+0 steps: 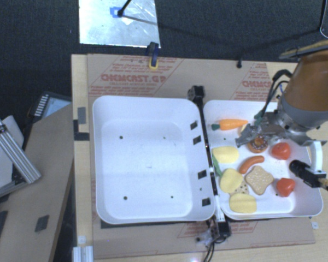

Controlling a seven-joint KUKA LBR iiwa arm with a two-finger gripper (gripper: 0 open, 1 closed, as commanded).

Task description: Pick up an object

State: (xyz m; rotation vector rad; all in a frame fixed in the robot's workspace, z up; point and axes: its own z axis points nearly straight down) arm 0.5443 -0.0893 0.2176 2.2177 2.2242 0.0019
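Gripper (pixel 255 137): low in right bin (pixel 309 203), near its back edge | jaws: state cannot be told | small brown-orange item (pixel 258 143) directly beneath | carrot (pixel 231 124) beside, at back edge | left bin (pixel 106 111) adjoining.

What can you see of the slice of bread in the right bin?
The slice of bread is a tan toy slice with a darker brown crust edge and speckled face, probably plastic. It lies flat, turned at an angle, on the floor of the right bin, toward its near side. A sausage lies just above it, a yellow piece to its left, a red piece to its right. The claw is farther back, apart from it.
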